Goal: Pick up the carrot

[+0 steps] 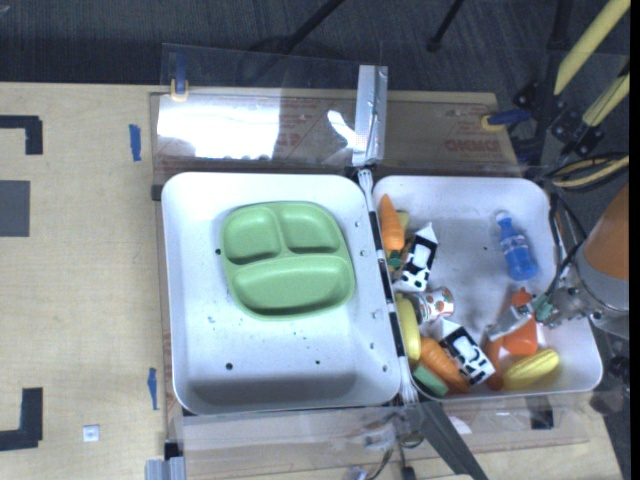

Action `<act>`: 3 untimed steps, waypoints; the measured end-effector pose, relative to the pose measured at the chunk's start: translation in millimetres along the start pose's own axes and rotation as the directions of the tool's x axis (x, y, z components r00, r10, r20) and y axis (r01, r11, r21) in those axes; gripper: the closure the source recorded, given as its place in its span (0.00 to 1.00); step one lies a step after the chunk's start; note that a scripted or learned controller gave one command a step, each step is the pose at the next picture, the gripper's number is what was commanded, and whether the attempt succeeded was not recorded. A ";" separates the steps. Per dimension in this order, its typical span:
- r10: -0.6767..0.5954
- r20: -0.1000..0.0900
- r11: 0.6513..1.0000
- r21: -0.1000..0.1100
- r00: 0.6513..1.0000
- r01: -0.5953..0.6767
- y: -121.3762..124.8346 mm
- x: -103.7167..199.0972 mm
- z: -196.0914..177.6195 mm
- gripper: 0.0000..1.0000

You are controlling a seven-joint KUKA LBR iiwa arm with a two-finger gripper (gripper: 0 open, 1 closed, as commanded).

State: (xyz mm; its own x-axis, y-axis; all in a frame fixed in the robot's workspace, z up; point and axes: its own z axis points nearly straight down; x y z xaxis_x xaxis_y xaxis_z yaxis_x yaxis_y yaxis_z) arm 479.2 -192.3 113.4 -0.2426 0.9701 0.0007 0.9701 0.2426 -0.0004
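Orange and tapered, the plastic carrot (392,225) lies along the left wall of the right-hand shallow white bin (470,190), near its far corner, with a black-and-white cow toy (417,262) just beside its lower end. We see a second orange carrot-like piece (440,358) lower down against the same wall, partly covered by a black-and-white block (470,356) and touching a yellow banana (408,330). The grey arm with its orange band (610,248) is cut off at the right; its end effector (545,310) sits among clutter near an orange-red piece (518,339) and a yellow lemon-shaped toy (531,368), and we cannot tell how it is set. A blue plastic bottle (516,249) lies near the right wall. Open floor shows in the bin's middle. On the wooden desk (80,268), the left white bin (190,298) holds a green divided plate (288,257).
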 end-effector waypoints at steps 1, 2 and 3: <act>0.658 -0.001 0.753 0.000 0.753 -0.658 6.2 23.2 27.4 0.00; 0.738 -0.002 0.675 -0.005 0.675 -0.738 23.0 85.2 26.7 0.00; 0.738 -0.005 0.675 -0.014 0.675 -0.738 26.1 84.4 15.7 1.00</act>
State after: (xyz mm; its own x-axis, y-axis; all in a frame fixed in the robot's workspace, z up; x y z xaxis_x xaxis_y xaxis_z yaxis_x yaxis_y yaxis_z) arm 484.1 -104.1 97.7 0.5520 0.8338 0.0051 0.8337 -0.5520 0.0134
